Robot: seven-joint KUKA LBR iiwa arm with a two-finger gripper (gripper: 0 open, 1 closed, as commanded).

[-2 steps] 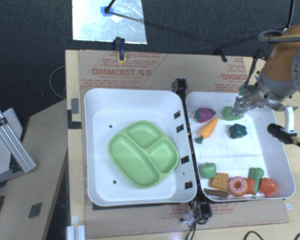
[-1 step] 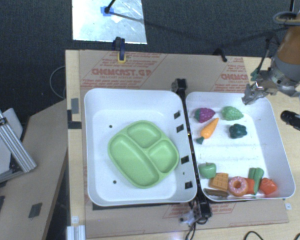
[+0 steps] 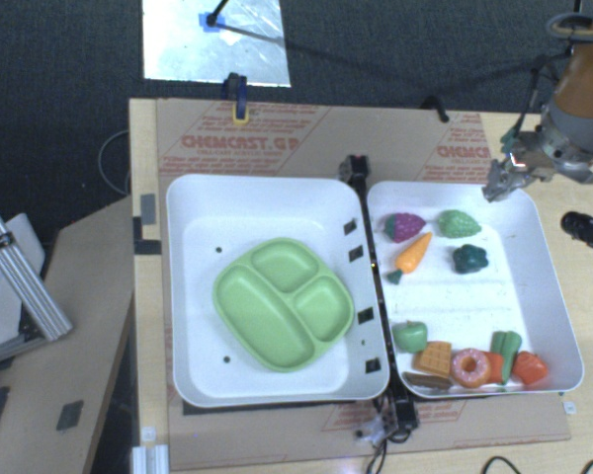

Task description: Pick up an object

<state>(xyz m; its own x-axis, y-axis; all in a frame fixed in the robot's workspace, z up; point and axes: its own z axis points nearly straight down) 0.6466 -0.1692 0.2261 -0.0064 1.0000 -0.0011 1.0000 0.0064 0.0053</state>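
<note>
Gripper [image 3: 498, 188] | above right bin's [image 3: 553, 294] far rim; you can't tell its opening, too small | arm [image 3: 583, 87] cut off at right edge

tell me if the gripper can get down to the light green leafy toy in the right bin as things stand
Probably yes. The gripper hangs over the bin's far right corner, and the light green leafy toy lies apart from its neighbours with nothing over it.

Green divided plate [image 3: 283, 304] in left white bin [image 3: 193, 225], blue clamp [image 3: 237, 94] on bench edge, silver sheet [image 3: 215, 28] beyond
</note>
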